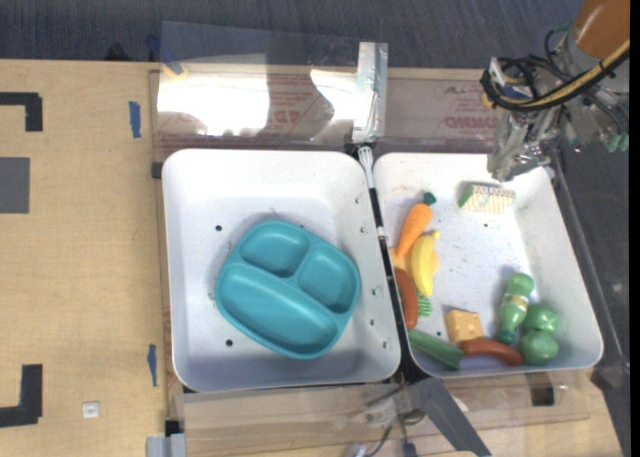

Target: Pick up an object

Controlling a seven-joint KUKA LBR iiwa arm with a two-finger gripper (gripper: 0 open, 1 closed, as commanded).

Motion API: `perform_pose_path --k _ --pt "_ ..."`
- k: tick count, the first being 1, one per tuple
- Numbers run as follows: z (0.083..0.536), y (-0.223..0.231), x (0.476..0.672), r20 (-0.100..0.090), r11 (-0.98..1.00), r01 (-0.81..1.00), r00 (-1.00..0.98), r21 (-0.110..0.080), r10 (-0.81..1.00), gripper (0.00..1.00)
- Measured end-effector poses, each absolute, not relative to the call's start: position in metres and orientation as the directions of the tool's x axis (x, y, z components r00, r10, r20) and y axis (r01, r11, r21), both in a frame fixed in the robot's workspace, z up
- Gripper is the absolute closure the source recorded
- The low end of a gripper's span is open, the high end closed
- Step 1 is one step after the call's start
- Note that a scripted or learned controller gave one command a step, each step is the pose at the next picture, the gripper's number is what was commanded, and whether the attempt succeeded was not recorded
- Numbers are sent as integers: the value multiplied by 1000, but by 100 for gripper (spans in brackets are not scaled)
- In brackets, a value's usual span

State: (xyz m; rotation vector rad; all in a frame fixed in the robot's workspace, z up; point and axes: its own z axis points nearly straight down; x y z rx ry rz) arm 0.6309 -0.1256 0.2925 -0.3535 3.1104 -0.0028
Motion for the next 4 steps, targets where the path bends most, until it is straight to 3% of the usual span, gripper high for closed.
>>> perform_pose_path --k 1,2,3,4 --pt "318 -157 668 -11 947 -320 -947 -4 -320 100" --pt "342 -192 668 -11 923 -386 -923 -6 -386 100" --pt "412 -223 668 -12 850 -526 -850 -10 -526 100" --pt "388 -223 584 -5 726 -688 -726 -5 -688 100"
